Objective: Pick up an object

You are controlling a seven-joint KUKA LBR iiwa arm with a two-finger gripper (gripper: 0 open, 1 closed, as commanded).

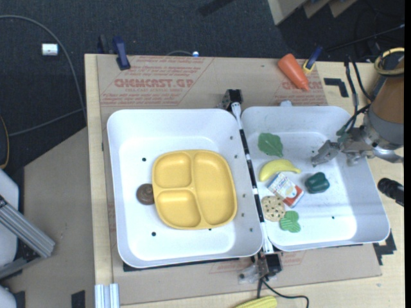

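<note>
Hovering low over the right shallow white bin (359, 220), near its upper right part: grey two-finger gripper (324, 154), jaws spread and holding nothing. Lying just beside the jaws, toward the bin's middle: dark green rounded toy (316, 183), yellow banana-shaped toy (277, 168), green leaf-shaped toy (270, 144), small red-and-white packet (285, 188), round speckled cookie (273, 207), light green ridged piece (290, 221). Resting in the left white bin (122, 140): yellow three-compartment plastic plate (193, 188), touching a brown round disc (145, 193).
</note>
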